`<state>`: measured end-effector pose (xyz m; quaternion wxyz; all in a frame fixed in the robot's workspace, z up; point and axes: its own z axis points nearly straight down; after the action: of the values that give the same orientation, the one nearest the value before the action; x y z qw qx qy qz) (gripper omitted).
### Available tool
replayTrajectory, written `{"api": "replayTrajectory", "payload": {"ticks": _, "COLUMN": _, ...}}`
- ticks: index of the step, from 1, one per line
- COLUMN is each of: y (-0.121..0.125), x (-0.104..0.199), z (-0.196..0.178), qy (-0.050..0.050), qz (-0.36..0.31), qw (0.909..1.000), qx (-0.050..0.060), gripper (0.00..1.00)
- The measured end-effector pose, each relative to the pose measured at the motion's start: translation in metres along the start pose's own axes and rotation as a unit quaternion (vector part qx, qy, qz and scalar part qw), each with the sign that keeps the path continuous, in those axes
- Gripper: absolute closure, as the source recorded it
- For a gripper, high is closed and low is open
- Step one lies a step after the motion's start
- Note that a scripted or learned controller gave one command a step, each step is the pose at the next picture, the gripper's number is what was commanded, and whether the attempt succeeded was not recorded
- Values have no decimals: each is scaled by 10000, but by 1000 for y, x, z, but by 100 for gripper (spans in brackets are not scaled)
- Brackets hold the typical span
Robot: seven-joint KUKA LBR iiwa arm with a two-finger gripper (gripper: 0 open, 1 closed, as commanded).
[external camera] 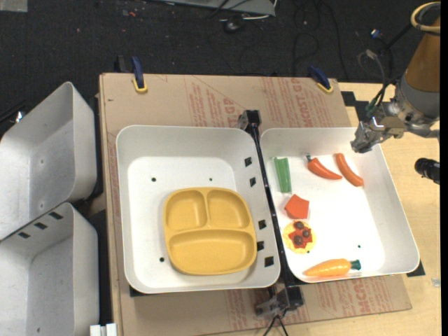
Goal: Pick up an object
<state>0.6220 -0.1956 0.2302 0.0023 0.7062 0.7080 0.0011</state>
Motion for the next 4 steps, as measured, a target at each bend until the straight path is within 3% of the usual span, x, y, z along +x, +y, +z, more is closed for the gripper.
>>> {"api": "replayTrajectory", "payload": {"ticks": 3, "y": -11, "x": 157, "z": 18, "qy": 15, "qz": -28, "qw": 10000, "qx": 28, "gripper": 100}}
{"api": "replayTrajectory", "payload": {"ticks": 4, "y": -24, "x": 202, "z": 7, "qy": 15, "qz": -22, "qw": 10000, "qx": 30, "gripper": 100}}
